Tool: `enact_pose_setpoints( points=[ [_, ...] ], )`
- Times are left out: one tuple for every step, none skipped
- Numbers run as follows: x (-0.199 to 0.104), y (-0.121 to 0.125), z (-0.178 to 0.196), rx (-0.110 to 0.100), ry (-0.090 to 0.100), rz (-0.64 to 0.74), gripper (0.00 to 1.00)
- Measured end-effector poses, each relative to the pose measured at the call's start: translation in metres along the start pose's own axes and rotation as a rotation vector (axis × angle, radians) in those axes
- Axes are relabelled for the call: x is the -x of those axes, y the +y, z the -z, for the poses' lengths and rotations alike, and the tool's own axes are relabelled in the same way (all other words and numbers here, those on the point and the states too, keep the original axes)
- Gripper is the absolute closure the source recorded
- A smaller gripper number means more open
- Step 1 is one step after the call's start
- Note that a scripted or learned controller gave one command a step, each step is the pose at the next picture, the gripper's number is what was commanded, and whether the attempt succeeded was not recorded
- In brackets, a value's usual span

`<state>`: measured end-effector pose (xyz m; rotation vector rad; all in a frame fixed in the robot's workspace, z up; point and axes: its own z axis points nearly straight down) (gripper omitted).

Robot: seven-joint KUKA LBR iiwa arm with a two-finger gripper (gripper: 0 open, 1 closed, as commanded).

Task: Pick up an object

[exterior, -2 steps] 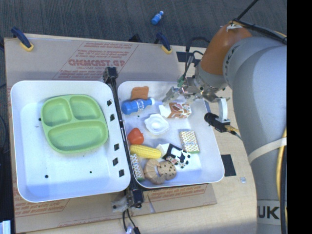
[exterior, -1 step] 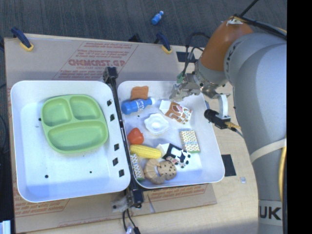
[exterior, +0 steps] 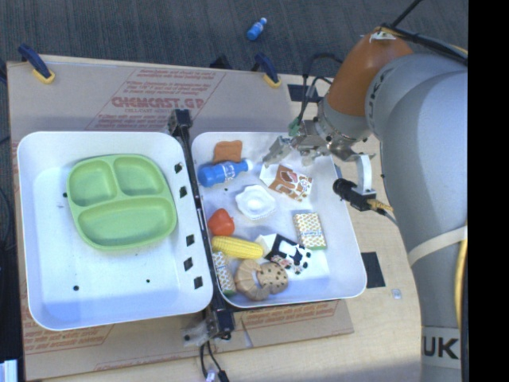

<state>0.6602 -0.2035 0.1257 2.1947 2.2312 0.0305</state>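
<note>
Approach step: we see the jaws (exterior: 291,151) low over the back of the right bin (exterior: 350,249), holding nothing.

They stand slightly spread, as far as we can judge. The nearest object is the brown-and-white patterned packet (exterior: 290,184) (flat, tilted) just in front; the next move needs a descent centred on 1 object.

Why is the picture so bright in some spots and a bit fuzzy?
In the camera view, strong light from the upper right makes the white bins glare and washes out the small white cup; the arm throws a dark shadow near its hand; the whole view is a little soft, so the print on the small toy boxes is unreadable.
</note>
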Motion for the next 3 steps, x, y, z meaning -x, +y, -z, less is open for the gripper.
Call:
enact_pose_setpoints(
  points=[
    [-0.012, -0.024, -0.032, -0.022, -0.007, -0.01, 0.0],
    [-0.012, -0.023, -0.021, -0.022, -0.007, -0.007, 1.0],
    [-0.002, -0.001, 0.092, -0.021, -0.006, -0.011, 1.0]
  ],
)
